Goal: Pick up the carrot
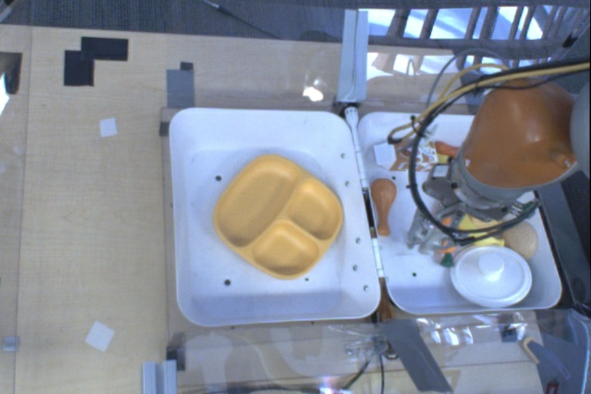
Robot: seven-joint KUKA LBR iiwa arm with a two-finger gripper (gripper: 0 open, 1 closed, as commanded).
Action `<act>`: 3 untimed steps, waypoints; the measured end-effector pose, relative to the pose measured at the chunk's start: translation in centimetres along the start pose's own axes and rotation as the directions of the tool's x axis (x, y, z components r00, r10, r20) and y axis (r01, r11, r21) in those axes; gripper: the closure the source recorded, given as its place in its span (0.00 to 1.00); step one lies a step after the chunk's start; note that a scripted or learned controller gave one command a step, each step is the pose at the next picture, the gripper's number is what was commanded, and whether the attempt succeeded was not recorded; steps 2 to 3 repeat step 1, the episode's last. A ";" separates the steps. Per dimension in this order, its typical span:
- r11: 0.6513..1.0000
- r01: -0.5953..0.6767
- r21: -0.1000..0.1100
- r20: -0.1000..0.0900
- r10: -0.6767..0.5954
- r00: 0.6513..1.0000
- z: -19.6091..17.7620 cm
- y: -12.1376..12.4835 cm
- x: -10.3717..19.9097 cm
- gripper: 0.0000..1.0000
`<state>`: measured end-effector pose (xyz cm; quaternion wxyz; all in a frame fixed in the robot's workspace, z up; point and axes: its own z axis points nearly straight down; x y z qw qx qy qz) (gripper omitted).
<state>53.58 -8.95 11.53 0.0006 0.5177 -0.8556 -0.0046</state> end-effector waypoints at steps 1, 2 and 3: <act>0.993 0.115 0.017 0.000 -0.115 0.993 -10.9 3.7 0.7 1.00; 0.993 0.115 0.017 0.000 -0.115 0.993 -10.9 3.7 0.7 1.00; 0.993 0.115 0.017 0.000 -0.115 0.993 -10.9 3.7 0.7 1.00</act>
